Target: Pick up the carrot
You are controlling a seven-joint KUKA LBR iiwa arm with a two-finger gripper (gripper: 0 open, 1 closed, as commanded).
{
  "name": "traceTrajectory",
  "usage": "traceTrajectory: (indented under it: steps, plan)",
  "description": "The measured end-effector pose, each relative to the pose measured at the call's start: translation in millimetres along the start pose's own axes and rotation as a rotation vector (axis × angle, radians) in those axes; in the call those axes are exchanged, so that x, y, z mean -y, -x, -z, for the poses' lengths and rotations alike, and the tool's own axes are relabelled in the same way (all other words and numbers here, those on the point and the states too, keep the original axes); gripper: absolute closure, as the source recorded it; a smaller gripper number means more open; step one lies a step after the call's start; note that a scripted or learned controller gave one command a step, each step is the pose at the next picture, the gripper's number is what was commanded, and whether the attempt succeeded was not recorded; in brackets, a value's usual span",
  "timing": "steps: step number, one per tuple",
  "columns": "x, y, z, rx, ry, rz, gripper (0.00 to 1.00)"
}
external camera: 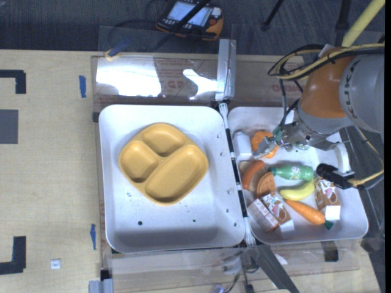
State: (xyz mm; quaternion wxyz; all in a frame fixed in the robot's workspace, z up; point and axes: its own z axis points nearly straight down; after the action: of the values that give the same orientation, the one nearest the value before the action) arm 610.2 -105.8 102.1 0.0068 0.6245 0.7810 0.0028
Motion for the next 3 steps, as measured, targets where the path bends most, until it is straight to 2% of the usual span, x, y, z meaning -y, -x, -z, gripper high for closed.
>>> traceTrajectory:
  steps: [1, 2, 3]
  plan:
    - [-41, 13, -16, -0.003, -0.005, 0.323, 0.00]
    - [-43, 13, -5, 0.001, 0.002, 0.323, 1.00]
    - [-65, -34, 82, -0.004, -0.011, -0.193, 1.00]
